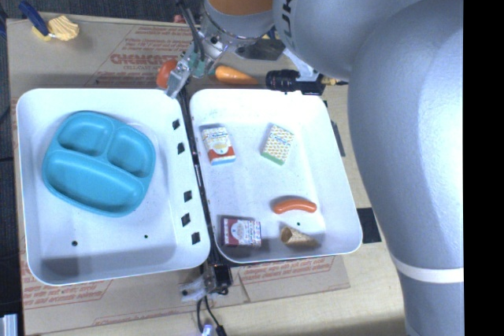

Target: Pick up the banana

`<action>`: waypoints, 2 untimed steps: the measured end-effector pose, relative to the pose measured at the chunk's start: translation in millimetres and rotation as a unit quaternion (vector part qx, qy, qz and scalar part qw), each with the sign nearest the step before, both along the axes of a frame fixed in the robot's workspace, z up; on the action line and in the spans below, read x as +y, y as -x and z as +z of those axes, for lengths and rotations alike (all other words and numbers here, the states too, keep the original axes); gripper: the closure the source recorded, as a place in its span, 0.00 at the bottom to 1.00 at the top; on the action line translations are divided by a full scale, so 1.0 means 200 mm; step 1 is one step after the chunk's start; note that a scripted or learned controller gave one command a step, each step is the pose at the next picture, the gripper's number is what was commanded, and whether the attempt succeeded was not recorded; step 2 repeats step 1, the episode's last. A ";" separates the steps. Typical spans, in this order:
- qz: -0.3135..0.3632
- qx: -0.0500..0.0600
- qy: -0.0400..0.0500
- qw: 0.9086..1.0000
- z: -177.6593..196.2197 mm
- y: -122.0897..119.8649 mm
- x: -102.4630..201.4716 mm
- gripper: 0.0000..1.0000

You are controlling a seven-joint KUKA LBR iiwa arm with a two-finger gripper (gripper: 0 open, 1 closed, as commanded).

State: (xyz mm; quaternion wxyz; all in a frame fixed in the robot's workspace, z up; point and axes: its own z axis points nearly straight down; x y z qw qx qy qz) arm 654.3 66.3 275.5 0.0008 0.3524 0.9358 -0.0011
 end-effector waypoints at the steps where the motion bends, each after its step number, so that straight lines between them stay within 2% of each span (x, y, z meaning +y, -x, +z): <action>1: 0.003 0.000 0.001 1.000 0.05 0.00 0.00 1.00; 2: 0.003 0.000 0.001 1.000 0.05 0.00 0.00 1.00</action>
